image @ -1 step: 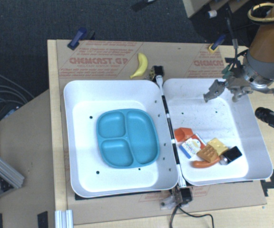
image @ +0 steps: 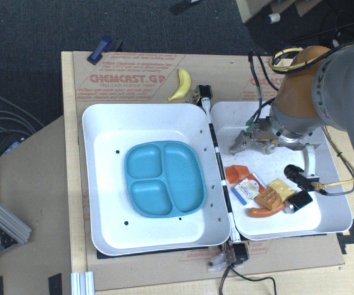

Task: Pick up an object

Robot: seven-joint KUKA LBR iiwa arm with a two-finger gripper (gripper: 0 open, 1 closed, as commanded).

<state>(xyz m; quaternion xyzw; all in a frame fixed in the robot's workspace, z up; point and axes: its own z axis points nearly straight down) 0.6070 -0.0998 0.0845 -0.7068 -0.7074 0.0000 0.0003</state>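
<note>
Watching from above, I see the gripper (image: 243, 141) low over the far left part of the right bin (image: 275, 226), above bare white floor. From this angle I cannot tell how far it is open, and I can make out nothing held in it. The things to pick lie clustered nearer the camera in that bin: a red packet (image: 236, 173), a small white and blue packet (image: 246, 189) touching it, a brown slice (image: 272, 195) just beside, and a sausage (image: 264, 212) along the group's near side. All sit apart from the gripper. The left bin (image: 103, 140) holds a blue divided plate (image: 165, 178). A banana (image: 180, 86) lies on the board (image: 128, 72) beyond it.
</note>
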